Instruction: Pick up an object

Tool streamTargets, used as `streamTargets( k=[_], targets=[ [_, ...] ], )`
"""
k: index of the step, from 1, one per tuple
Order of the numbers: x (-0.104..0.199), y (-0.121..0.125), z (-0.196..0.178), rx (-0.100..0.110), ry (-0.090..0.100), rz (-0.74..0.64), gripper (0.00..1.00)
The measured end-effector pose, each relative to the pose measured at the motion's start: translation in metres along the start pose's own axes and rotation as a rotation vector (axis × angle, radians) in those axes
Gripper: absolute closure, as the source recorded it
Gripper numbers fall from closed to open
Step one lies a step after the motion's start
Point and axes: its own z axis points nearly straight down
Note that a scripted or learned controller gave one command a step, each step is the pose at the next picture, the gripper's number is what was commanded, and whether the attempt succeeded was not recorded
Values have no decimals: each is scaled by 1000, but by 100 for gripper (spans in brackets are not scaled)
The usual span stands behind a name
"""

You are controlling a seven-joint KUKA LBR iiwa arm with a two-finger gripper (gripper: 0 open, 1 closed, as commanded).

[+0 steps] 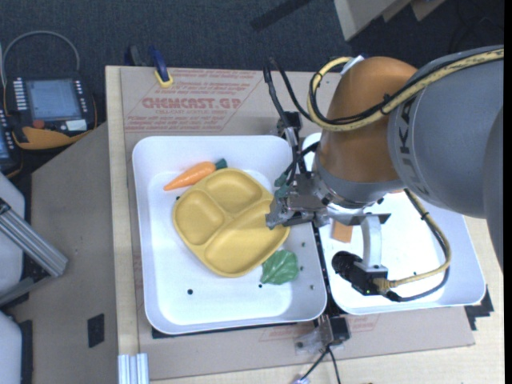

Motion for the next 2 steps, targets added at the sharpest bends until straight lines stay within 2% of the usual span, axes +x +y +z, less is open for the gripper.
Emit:
streamTargets(
  k=[1, 2],
  targets=[
    [1, 0, 0, 2, 0, 1, 100],
    [1, 0, 0, 2, 0, 1, 0]
  ],
)
